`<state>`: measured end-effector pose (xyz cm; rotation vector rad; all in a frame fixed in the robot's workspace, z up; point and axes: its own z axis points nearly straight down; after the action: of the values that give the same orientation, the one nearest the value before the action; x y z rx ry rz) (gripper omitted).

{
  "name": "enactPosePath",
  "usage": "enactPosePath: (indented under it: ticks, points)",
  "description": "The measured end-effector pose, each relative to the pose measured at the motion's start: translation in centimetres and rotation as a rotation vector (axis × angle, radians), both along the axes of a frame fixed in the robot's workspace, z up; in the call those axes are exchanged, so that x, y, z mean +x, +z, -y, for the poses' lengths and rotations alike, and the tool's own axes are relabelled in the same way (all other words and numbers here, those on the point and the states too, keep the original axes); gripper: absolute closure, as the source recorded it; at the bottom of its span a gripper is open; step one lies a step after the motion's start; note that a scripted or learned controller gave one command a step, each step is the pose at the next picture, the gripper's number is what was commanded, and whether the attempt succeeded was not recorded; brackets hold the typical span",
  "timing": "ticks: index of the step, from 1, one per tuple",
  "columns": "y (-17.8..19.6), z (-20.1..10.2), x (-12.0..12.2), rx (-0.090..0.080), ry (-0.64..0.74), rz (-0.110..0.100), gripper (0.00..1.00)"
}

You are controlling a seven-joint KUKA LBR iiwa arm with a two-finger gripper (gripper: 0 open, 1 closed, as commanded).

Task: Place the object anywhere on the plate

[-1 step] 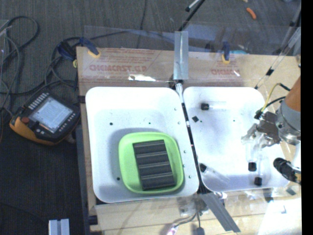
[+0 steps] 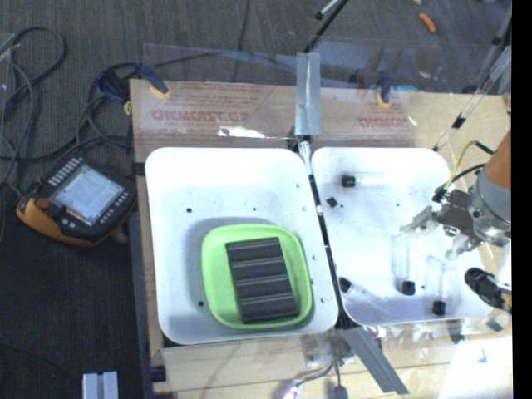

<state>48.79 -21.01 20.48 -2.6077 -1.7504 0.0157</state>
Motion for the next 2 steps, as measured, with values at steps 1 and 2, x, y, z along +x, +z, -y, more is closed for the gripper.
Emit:
enactPosePath:
  ticks: [1,2]
  points:
    - [4.7,-8.1,4.3,0.004,0.032,0.006,0.0]
    - [9.3,-12.1,8.0,0.003,0.022,0.007,0.0]
